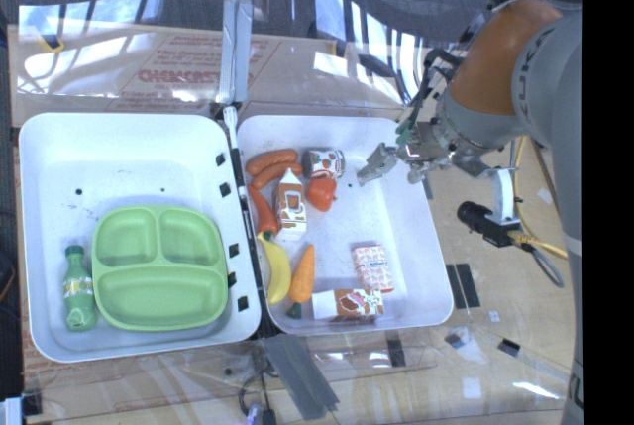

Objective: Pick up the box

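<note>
In the right bin (426,245), a small pink-and-white box (372,267) lies flat near the front right. A longer red-and-white box (347,304) rests along the front wall just below it. A white-and-brown carton (289,200) stands nearer the left wall. My gripper (396,167) hangs over the bin's far right part, well behind the pink box. Its fingers are spread open with nothing between them.
The right bin also holds sausages (272,160), a can (324,162), a red pepper (322,193), a banana (275,266) and a carrot (302,272). In the left bin (59,146) sit a green divided plate (158,266) and a green bottle (77,289).
</note>
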